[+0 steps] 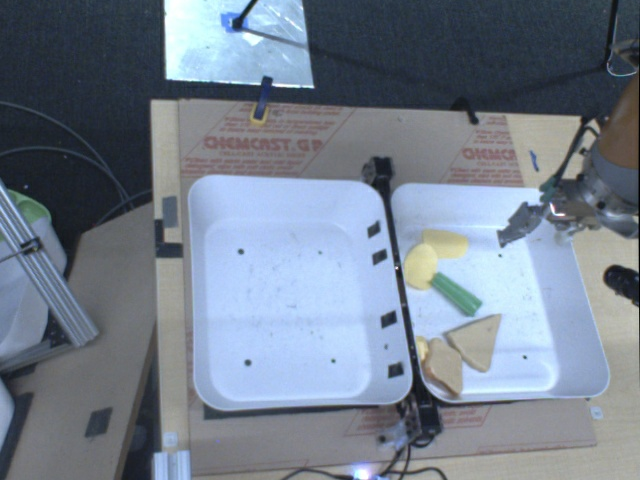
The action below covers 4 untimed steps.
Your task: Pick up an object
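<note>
The right bin holds several small items: a yellow piece near its upper left, a pale yellow round piece beside it, a green stick below those, and two tan wedges near the front left corner. My gripper hangs over the bin's upper right part, well to the right of the yellow pieces. Nothing shows between its fingers.
The left bin stands beside the right one, with a black divider with clips between them. Both rest on a cardboard sheet. A metal plate lies beyond the bench, and an aluminium frame stands at left.
</note>
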Motion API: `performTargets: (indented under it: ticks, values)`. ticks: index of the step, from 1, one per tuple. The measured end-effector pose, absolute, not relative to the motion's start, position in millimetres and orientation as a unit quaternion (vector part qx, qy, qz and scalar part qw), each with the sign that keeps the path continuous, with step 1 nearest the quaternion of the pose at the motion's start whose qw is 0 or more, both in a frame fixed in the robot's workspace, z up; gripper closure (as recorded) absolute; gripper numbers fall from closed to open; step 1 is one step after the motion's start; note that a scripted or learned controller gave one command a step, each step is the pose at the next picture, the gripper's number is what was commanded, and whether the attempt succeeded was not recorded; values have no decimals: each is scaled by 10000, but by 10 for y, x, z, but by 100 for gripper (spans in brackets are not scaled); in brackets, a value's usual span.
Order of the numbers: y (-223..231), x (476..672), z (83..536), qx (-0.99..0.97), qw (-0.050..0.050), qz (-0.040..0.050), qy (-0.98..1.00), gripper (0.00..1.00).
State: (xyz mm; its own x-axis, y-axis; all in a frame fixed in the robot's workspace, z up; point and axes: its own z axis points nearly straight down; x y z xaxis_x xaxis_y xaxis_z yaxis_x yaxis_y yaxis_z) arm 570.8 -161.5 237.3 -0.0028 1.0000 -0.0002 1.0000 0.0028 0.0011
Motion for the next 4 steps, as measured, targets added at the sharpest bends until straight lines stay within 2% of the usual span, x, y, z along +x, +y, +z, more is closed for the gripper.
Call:
performTargets:
  ticks: [1,2,3,4]
  values:
    - [-1591,4995,776,7079,-33,-13,7063,0]
    - [-1401,5401,849,7049,19,14,7093,0]
    - [-1670,5713,1359,7058,43,17,7084,0]
    - [-1567,6223,829,7046,25,18,7096,0]
